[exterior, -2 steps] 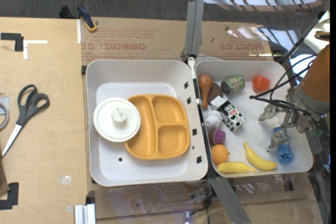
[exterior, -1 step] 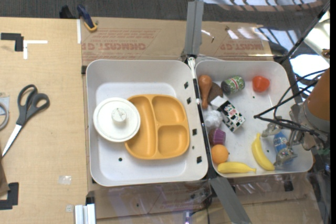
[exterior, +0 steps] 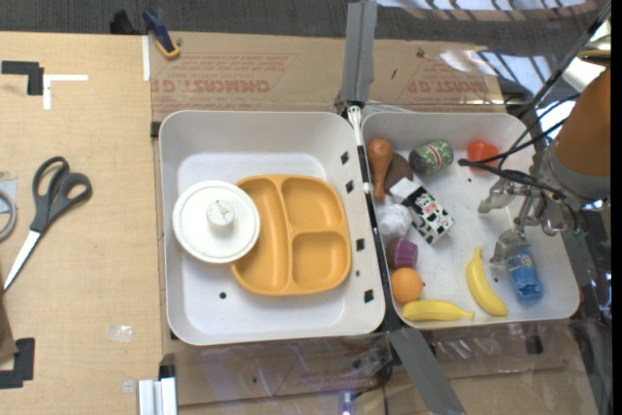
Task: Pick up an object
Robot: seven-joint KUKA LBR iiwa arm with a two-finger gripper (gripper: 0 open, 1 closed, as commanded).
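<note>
My gripper (exterior: 499,226) hangs over the right side of the right bin (exterior: 559,306), open, with nothing between its fingers. A small blue bottle (exterior: 525,280) lies just below and to the right of the lower finger (exterior: 505,253), touching or nearly touching it. Two bananas lie close by: one (exterior: 484,285) left of the bottle, the other (exterior: 436,310) along the bin's front wall. An orange (exterior: 406,285), a purple piece (exterior: 403,254), a black-and-white box (exterior: 428,214), a green ball (exterior: 432,155) and a red-orange item (exterior: 482,151) lie farther left and back.
The left bin (exterior: 185,306) holds a yellow divided plate (exterior: 296,233) with a white round lid (exterior: 216,221) overlapping its left edge. A brown item (exterior: 379,155) leans by the divider between the bins. Scissors (exterior: 49,199) lie on the bench at left. Cables run behind the arm at right.
</note>
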